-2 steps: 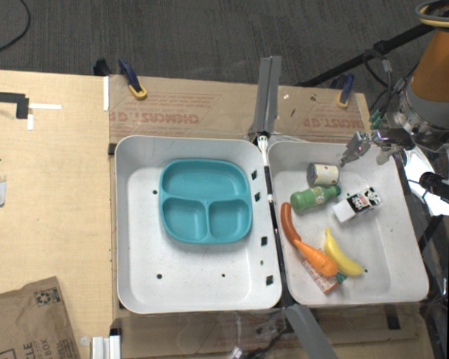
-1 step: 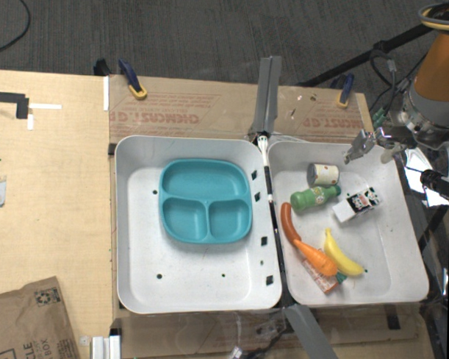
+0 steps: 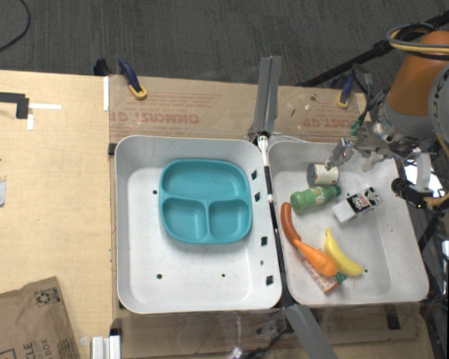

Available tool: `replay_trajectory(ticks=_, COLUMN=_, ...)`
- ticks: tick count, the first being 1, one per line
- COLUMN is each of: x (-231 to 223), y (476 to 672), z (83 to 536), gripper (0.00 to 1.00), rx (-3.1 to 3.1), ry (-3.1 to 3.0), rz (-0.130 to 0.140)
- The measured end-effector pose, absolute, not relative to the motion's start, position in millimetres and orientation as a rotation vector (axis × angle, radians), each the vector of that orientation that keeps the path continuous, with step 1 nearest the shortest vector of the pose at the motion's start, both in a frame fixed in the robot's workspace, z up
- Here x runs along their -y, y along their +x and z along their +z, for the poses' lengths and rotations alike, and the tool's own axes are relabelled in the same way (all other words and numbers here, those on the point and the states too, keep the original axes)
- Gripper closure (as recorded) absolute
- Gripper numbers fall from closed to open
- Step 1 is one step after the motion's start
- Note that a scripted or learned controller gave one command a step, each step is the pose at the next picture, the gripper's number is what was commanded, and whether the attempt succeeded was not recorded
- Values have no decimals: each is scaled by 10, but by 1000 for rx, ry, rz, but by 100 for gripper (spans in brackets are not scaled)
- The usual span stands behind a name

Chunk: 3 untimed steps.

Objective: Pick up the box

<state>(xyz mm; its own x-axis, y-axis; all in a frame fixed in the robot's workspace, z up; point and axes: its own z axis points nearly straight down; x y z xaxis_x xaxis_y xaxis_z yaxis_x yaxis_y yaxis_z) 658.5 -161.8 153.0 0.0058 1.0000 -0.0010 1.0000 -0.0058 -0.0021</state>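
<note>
1. The box is small and white with a dark print on it. It lies in the right bin, toward the right side of the frame.
2. The claw hangs over the top part of the same bin, just above a green bottle with a white cap.
3. I cannot tell how wide the claw is, and I see nothing in it.
4. The box sits down and a little to the right of the claw, near it.
5. The box's long side slants up to the right.
6. A carrot and a banana lie lower down, apart from the box.
</note>
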Motion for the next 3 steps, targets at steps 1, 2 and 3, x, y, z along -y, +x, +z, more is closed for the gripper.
replay_trajectory(ticks=1, x=1377, y=6594, z=1166, gripper=0, rx=2204, ry=-2239, rz=0)
replay_trajectory(ticks=2, x=1381, y=6596, z=1260, gripper=100, rx=2206, ry=-2239, rz=1)
replay_trajectory(ticks=3, x=1423, y=5914, z=2312, gripper=100, rx=2193, ry=-2249, rz=3)
